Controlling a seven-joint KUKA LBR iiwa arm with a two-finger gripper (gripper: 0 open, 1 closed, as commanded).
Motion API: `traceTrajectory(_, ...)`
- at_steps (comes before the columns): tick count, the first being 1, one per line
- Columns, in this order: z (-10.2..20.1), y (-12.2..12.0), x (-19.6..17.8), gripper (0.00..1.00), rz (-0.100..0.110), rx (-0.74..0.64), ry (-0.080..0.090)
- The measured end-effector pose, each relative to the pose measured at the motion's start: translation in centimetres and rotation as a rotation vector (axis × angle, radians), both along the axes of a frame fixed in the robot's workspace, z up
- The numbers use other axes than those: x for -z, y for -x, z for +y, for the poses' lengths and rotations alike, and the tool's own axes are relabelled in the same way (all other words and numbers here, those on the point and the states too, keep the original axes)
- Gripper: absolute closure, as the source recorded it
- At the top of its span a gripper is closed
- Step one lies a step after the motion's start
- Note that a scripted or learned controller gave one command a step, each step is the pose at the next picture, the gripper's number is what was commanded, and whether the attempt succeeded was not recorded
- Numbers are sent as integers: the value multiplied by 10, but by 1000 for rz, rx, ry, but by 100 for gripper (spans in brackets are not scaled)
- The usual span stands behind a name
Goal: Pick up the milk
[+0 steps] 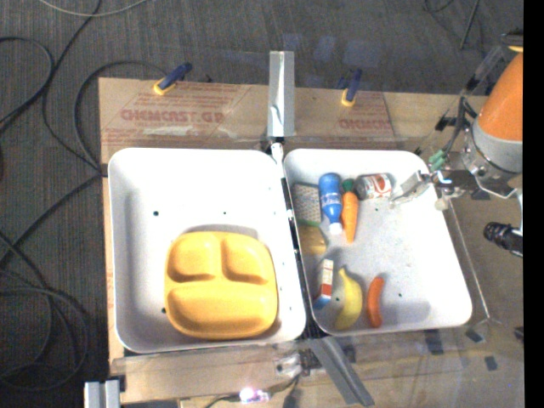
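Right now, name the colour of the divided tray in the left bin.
Yellow tray, seen clearly in the camera view.

The grey KUKA arm with its rounded shell shows a wide orange band, smooth and glossy, and under the band a pale grey ring of the same rounded form. Below the ring sits a darker wrist part of metal with small black pieces and thin black cables beside it. A small green spot is seen on this part. The slim silver metal hand is light grey, with thin, shiny, pale fingers.
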State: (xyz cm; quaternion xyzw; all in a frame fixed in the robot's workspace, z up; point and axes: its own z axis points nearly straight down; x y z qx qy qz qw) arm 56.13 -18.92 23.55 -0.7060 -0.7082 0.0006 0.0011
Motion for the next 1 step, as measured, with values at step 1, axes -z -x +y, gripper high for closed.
traceTrajectory(1,-22,48,102,0,0,-49,-1)
